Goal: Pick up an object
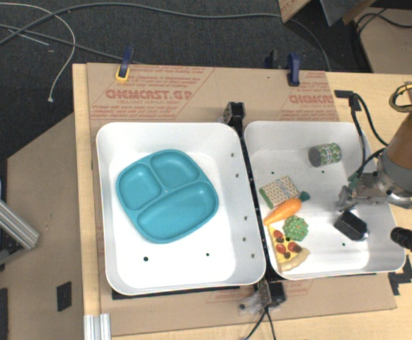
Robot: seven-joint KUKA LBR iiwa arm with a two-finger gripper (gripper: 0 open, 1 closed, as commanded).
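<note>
The right bin [312, 261] holds a small grey-green can [324, 154] lying on its side at the back, and a tan waffle-patterned cracker [279, 189] near the left wall. Below the cracker lie an orange carrot [284, 209], a green broccoli piece [296, 227] and a pizza slice [289, 250]. A small black block [350, 225] lies toward the right side. My gripper [352, 195] hangs low over the right part of this bin, just above the black block and right of the carrot. Nothing shows held in it.
The left bin [121, 261] holds a blue divided plate [166, 195]. A black clamp [233, 112] sits where the bins meet at the back. Cables [358, 119] run along the right bin's far right rim. The arm's orange band [411, 144] rises at the right edge.
</note>
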